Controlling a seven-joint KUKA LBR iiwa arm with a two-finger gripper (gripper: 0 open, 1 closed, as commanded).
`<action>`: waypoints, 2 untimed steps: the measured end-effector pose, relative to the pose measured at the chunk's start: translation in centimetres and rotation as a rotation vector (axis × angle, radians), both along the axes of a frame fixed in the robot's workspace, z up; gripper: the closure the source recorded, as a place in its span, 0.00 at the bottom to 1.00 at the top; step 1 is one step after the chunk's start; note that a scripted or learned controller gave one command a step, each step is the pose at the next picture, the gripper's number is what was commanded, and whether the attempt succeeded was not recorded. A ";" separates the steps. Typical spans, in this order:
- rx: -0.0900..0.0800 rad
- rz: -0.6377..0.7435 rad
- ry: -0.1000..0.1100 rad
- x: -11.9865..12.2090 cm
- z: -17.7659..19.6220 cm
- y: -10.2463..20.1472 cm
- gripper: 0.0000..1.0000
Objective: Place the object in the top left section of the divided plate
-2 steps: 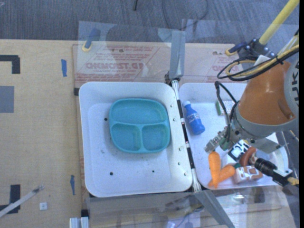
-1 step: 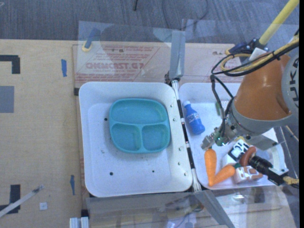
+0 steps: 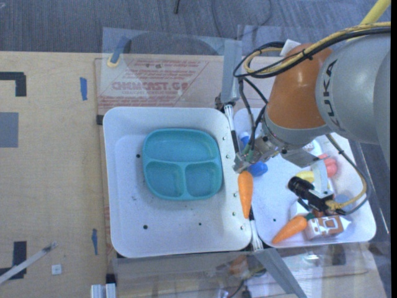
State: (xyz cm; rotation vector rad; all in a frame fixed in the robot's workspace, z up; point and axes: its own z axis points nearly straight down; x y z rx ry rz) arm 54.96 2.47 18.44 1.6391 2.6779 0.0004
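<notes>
The divided plate (image 3: 182, 164), teal, lies flat in the left bin (image 3: 124, 228), its one large section toward the far side and two smaller sections toward the near side. All three sections hold nothing. The nearest loose object is a carrot (image 3: 245, 191) lying lengthwise at the left wall of the right bin (image 3: 366, 222), just beside the divider between the bins. The gripper (image 3: 247, 160) hangs directly above the carrot's far end, close to a small blue item (image 3: 258, 167) (identity unclear). Whether its fingers are spread or pressed together cannot be told; nothing is seen pinched between them. A second carrot (image 3: 289, 230) lies further right, beside a small carton (image 3: 327, 226).
</notes>
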 end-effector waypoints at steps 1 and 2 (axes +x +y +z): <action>0.000 0.218 -0.002 0.9 0.4 6.7 1.00; -0.001 0.556 -0.005 4.3 1.5 9.0 1.00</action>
